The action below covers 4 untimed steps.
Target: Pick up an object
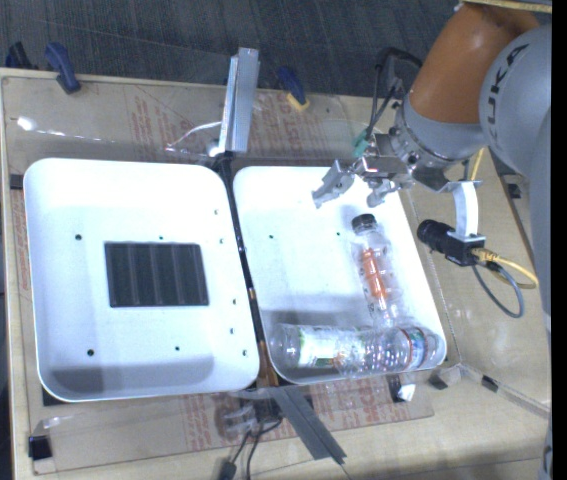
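Pincer (355,179) hangs over the far end of the right bin (283,268); we see its two fingers spread apart, with nothing between them. We judge the step as approach: no object has been picked up yet.

Arm (483,78) enters from the right, wrist tilted down toward the bin.

Left bin (63,228) carries a dark ribbed slab (156,274) lying flat at its middle, well apart from the pincer.

Right bin holds the two candidates. A large clear bottle (358,348) lies on its side along the near wall. A small clear bottle (376,268) with an orange insert lies lengthwise by the right wall, its dark cap (363,223) pointing toward the pincer and just below it.

Our judgement: the small bottle is the closest target. Next move calls for lowering onto its body and lining the fingers across its width, since a round clear bottle may roll or slip against the wall.

Hard to make out: fingertip outline against the white floor is faint, so we cannot tell how high it sits. Contents of the large bottle blur together. Upper arm is cut off at the frame edge.
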Available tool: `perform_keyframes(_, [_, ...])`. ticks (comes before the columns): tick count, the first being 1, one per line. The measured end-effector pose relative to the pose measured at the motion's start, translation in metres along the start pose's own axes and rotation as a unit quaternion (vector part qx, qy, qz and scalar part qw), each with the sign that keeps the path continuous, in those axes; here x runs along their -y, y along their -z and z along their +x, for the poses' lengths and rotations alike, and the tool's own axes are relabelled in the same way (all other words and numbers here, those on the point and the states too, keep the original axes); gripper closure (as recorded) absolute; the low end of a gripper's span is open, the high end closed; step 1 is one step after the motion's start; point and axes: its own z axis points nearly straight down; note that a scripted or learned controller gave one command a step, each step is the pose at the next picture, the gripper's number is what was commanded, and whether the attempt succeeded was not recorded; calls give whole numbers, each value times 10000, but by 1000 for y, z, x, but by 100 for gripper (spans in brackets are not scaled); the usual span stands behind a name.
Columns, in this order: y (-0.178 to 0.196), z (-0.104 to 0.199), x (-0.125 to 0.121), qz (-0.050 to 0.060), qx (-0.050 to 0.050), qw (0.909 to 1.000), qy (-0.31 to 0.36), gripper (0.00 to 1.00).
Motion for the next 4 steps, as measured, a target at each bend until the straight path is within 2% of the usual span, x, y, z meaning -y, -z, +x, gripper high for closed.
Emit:
perform_keyframes(1, [-44,-42,-6,0,-5,9939,1104,0])
perform_keyframes(2, [24,-11,-19,-22,4,9920,1266,0])
perform_keyframes(3, [-2,21,-11,-12,4,9932,1161,0])
perform_keyframes(4, [-63,-59,16,-3,2,9974,721,0])
